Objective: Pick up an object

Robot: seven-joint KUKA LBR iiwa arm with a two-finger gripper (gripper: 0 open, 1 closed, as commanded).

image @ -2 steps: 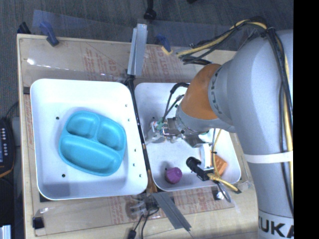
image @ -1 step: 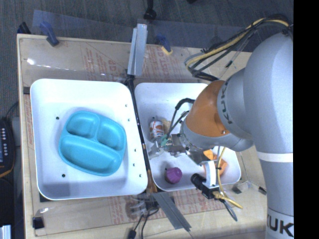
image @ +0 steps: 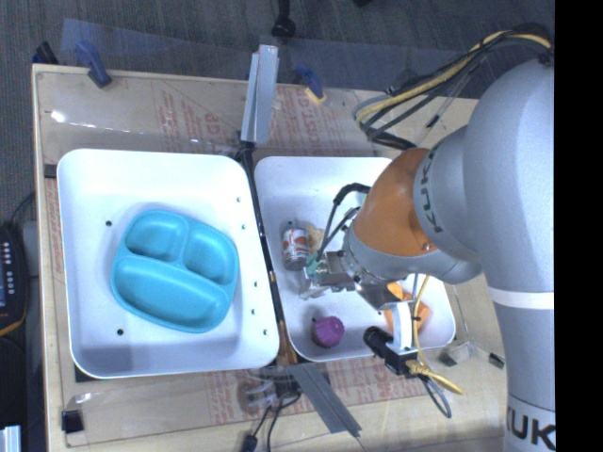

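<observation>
The gripper (image: 318, 276), grip state hidden, hangs in the right bin (image: 283, 191) between a small can (image: 296, 244) and a purple ball (image: 328, 330); a blue divided tray (image: 176, 267) fills the left bin (image: 85, 182).

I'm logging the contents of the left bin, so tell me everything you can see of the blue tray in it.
The blue tray is a light blue, smooth, plastic-looking dish with rounded corners and three compartments: two smaller ones on the far side, one long one on the near side. It lies flat and right way up, turned at a slant, near the middle of the left bin, resting on the bin's white floor. Nothing lies in it, and nothing else touches it.
</observation>
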